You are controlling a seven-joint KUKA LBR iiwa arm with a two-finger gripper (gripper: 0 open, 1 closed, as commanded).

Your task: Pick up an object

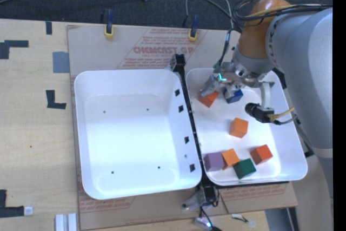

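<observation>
The gripper [219, 85] hangs over the right bin [294, 170] — orange block [208, 98] just below-left; finger state — can't tell.

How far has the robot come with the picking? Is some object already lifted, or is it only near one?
Done: the arm has reached into the right bin, and the gripper hangs low above an orange-red block and a blue block. In hand: nothing visibly; I cannot tell how the jaws stand. Left: closing on a block and lifting it. The purple block and green block lie untouched at the front.
</observation>
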